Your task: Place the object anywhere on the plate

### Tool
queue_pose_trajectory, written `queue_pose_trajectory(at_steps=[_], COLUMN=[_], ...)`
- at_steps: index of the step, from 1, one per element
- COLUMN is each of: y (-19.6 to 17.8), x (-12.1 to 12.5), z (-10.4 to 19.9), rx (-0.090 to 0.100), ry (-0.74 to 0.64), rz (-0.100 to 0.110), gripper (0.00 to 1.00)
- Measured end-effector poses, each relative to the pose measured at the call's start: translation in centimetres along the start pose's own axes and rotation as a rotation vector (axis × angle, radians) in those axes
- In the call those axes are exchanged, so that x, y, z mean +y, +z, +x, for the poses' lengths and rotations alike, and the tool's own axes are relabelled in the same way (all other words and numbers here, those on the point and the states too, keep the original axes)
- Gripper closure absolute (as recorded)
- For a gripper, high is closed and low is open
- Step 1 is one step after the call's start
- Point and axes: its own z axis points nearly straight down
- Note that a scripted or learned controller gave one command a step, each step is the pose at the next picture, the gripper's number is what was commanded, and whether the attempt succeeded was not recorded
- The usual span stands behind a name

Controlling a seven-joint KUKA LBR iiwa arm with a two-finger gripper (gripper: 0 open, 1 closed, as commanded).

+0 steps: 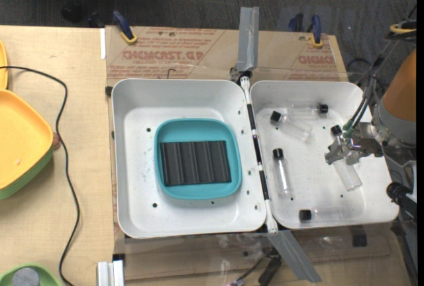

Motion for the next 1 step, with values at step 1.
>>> queue_pose_trajectory(at_steps=[1], y=[0.0], x=[0.0], z=[0.0], rx=[0.0], ry=[0.0], rz=[0.0], gripper=[0.0])
